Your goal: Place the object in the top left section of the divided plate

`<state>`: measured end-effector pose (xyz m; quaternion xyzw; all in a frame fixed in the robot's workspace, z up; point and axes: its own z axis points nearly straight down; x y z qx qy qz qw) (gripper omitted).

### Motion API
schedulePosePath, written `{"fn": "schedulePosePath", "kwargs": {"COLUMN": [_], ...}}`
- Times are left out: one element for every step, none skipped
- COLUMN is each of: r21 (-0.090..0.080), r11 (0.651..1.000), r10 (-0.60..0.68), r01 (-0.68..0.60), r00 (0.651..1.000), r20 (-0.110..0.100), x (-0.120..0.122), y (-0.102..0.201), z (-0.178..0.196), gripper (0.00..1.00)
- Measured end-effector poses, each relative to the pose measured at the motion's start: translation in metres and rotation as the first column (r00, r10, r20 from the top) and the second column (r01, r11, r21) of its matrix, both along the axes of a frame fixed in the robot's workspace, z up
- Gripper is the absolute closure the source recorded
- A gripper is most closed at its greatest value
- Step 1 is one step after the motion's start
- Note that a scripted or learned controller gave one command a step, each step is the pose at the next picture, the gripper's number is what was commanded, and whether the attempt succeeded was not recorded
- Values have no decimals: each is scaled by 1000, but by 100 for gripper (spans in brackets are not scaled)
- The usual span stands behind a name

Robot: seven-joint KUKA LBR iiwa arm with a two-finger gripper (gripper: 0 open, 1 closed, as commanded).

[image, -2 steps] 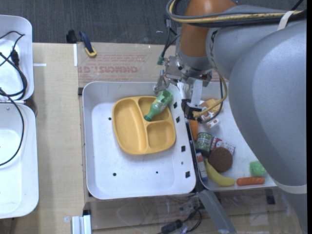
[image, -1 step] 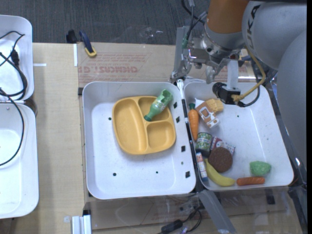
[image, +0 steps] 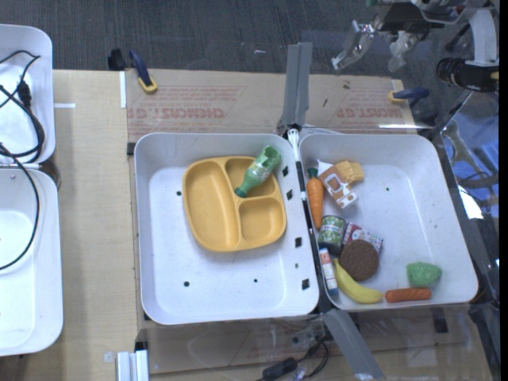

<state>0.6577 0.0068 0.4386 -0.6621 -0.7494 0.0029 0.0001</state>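
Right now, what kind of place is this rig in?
Likely a robotics lab test cell, not a kitchen. Two white bins sit on a cardboard-covered bench, holding toy food such as a banana and a yellow divided plate. The arm's claw hangs above, over grey carpet.

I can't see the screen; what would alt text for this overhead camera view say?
A green bottle lies across the top right of a yellow divided plate in the left bin. The right bin holds toy food, and the gripper hangs above the bench.
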Motion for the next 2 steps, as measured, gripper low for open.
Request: {"fn": "schedulePosePath", "kwargs": {"r21": [-4,2], "r11": [1000,977], "r10": [3,215], "r01": [-3,-215], "r00": [1000,977], "r20": [-6,-2], "x": [2,3], "y": [0,-42], "z": [5,-1], "gripper": [100,100]}}
